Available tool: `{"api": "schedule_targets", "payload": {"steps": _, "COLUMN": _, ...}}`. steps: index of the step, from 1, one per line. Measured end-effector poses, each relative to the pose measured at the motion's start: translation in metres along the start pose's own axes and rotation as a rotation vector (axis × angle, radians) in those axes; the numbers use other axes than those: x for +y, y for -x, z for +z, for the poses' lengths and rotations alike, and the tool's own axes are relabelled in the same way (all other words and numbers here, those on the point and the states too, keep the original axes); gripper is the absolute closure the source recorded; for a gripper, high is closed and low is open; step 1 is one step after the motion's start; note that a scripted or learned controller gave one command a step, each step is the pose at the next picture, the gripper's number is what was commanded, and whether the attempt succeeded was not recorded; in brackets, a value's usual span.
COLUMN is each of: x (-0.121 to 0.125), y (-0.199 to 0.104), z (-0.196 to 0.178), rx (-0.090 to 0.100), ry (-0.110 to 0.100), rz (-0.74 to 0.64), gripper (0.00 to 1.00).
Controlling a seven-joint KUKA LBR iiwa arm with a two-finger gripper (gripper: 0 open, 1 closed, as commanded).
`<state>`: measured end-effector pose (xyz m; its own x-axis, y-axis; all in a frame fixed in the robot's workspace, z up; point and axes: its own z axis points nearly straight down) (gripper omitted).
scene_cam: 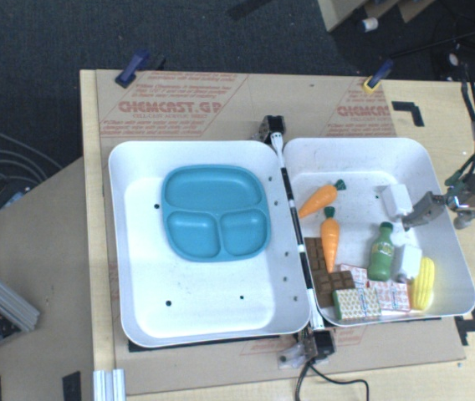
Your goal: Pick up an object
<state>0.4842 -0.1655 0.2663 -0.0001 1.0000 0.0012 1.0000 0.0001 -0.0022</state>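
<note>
We see the claw (pixel 417 211) coming in from the right edge of the frame, low over the right bin (pixel 438 174). Whether it is spread or closed we cannot tell, and nothing shows gripped in it. It sits just beside a small white block (pixel 395 197) and close above the green bottle (pixel 381 253), which we judge are the likeliest candidates for a pick, since they lie nearest its tip.

The pickable things crowd the lower half of that bin: two orange carrots (pixel 319 199), one slanted toward the upper middle, one (pixel 330 239) standing lengthwise below it; a yellow corn cob (pixel 424 281) against the right wall; a brown chocolate bar (pixel 319 276) along the divider; and printed cartons (pixel 373 299) in a row at the lower rim. They are packed touching one another, likely from being tipped in, which makes a clean grasp harder.

The left bin (pixel 137 291) carries a blue divided tray (pixel 215 211) in its upper part, well apart from the claw. Both bins rest on the counter (pixel 95 140).
</note>
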Motion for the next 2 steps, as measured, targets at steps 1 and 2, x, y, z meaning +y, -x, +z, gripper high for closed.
{"api": "schedule_targets", "payload": {"steps": 1, "x": 0.001, "y": 0.004, "z": 0.166, "rx": -0.009, "ry": 0.02, "rz": 0.0, "gripper": 0.0}}
{"api": "schedule_targets", "payload": {"steps": 2, "x": 0.002, "y": 0.005, "z": 0.153, "rx": -0.01, "ry": 0.025, "rz": 0.001, "gripper": 1.0}}
